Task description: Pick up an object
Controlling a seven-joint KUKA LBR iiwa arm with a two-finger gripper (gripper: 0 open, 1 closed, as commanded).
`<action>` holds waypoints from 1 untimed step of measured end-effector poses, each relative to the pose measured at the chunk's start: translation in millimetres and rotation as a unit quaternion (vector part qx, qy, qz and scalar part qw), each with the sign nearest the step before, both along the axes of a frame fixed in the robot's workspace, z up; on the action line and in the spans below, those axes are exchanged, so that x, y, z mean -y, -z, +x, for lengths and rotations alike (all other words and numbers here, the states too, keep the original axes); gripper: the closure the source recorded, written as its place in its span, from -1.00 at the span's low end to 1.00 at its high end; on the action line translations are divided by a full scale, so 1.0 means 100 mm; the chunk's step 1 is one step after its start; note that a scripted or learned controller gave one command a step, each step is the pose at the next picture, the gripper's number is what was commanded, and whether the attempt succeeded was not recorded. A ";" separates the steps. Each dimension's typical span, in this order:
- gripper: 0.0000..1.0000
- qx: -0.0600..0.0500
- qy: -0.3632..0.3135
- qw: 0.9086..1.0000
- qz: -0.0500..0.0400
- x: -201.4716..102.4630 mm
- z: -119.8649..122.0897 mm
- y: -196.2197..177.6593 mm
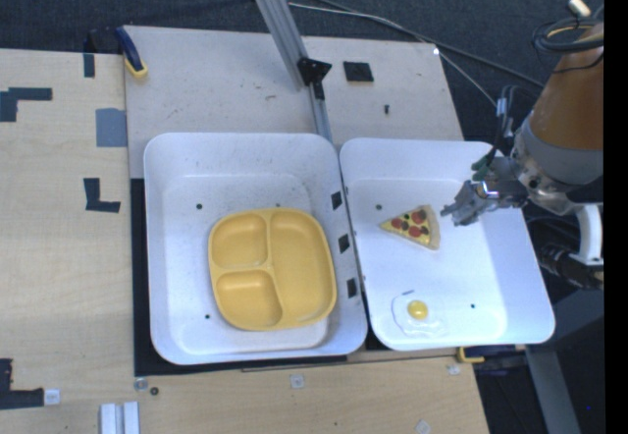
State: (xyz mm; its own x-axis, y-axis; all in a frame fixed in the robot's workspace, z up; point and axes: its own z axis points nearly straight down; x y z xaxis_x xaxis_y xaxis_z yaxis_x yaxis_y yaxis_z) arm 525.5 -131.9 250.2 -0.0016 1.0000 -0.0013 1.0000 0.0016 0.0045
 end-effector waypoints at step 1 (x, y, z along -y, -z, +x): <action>1.00 -0.003 -0.002 1.000 0.001 -0.46 0.12 -0.04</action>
